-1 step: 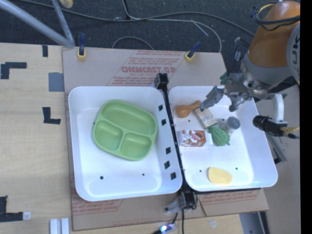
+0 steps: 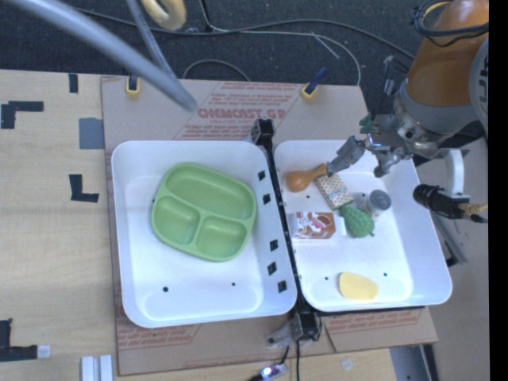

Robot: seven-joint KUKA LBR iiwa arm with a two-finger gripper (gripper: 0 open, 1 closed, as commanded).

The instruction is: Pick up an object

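Left bin (image 2: pixel 135 292): shallow, white, sitting on a cardboard sheet (image 2: pixel 230 109) printed with red lettering. A green divided plate (image 2: pixel 205 210) lies flat in its upper middle, three compartments, slightly rotated. The rest of the floor is bare white with a few small dark dots.

A black divider strip (image 2: pixel 274 213) runs between the two bins, which touch side by side.

Right bin (image 2: pixel 429 244): several small objects in its upper left part. A wooden spoon-like piece (image 2: pixel 300 179), orange-brown, lies near the top left corner, handle angled up to the right. Just beside it, touching or nearly so, is a small patterned packet (image 2: pixel 332 189), tilted. Below those, a flat red-and-white packet (image 2: pixel 314 225) lies near the divider. To its right, a green bumpy toy (image 2: pixel 358 221), broccoli-like. Just above and right of that, a small grey round object (image 2: pixel 379 201). Well apart, near the front edge, a yellow oval piece (image 2: pixel 358 286) lies flat.

Gripper (image 2: pixel 369 155): above the upper part of the right bin, over the spoon handle and patterned packet. Fingers spread apart, one reaching left toward the spoon handle, the other on the right; nothing between them. Grey arm with an orange band (image 2: pixel 452 38) enters from the right.
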